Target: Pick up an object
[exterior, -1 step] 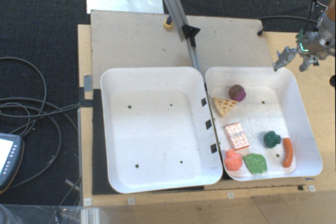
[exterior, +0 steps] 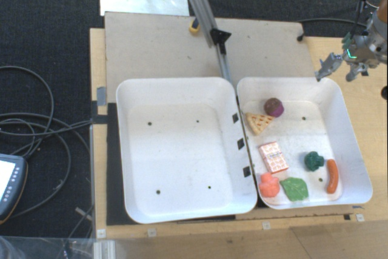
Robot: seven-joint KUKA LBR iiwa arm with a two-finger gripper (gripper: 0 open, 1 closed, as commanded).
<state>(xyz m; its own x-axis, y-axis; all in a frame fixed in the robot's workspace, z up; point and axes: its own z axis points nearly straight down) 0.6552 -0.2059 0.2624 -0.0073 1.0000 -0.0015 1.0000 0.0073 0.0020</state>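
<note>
The pale wooden surface (exterior: 339, 51) carries a grey board (exterior: 157, 45) and two white bins (exterior: 182, 91), on dark carpet (exterior: 48, 21) strewn with cables (exterior: 36, 130). The right bin (exterior: 345, 115) holds a plum (exterior: 274, 107), waffle (exterior: 259, 123), patterned box (exterior: 273, 157) whose print is unreadable, tomato (exterior: 269, 185), leaf (exterior: 294, 188), broccoli (exterior: 313, 161) and sausage (exterior: 332, 176). The gripper (exterior: 341, 67) hangs above that bin's far corner, jaws released, grasping nothing.

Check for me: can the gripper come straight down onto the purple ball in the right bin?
Probably yes. The purple ball sits apart from the waffle wedge, nothing covers it, and the open gripper hangs above the bin's far corner.
</note>
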